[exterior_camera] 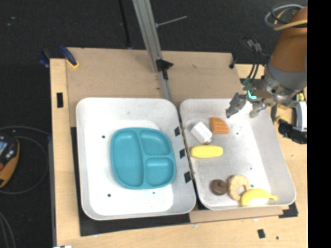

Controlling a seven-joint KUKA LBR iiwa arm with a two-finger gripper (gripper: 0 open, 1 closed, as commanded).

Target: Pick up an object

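No legible writing, brand or label on any item. Tool point(243, 106) hangs over the upper part of the right bin point(269, 154), its fingers point(234, 105) spread apart with nothing between them: released. Arm point(287, 50) is cut off at the right side of the view.

Right bin contents: white block point(201, 132) just beside an orange waffle-like piece point(219, 125); yellow corn cob point(207, 151) below them; near the lower edge a brown round piece point(218, 186) touching a tan round piece point(237, 185), and a banana point(257, 197) against that one. The round pieces are too small to identify. Left bin point(93, 154) holds a teal divided plate point(143, 157). Blurred object point(9, 161) at far left, off the tabletop point(114, 71), cut by the frame edge
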